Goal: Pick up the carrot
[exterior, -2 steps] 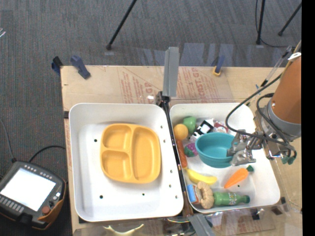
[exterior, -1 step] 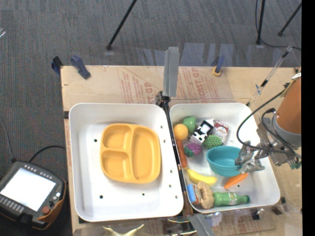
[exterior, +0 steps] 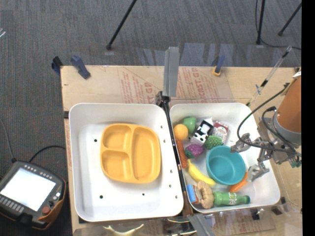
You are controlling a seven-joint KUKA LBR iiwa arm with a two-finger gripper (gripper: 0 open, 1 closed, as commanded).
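Red printed lettering runs across the brown cardboard-covered surface (exterior: 123, 85) behind the bins, too faint and skewed to read. The slim orange carrot (exterior: 238, 184) lies in the right white bin (exterior: 268, 193), touching the teal plastic bowl (exterior: 225, 164) at its near right side. The tool (exterior: 258, 170) sits just beside the carrot's upper end; whether it grips anything cannot be told. A yellow divided plate (exterior: 131, 152) rests in the left white bin (exterior: 83, 181).

Pincer (exterior: 257, 172) over right bin (exterior: 269, 188), at carrot (exterior: 238, 185) beside teal bowl (exterior: 225, 164).
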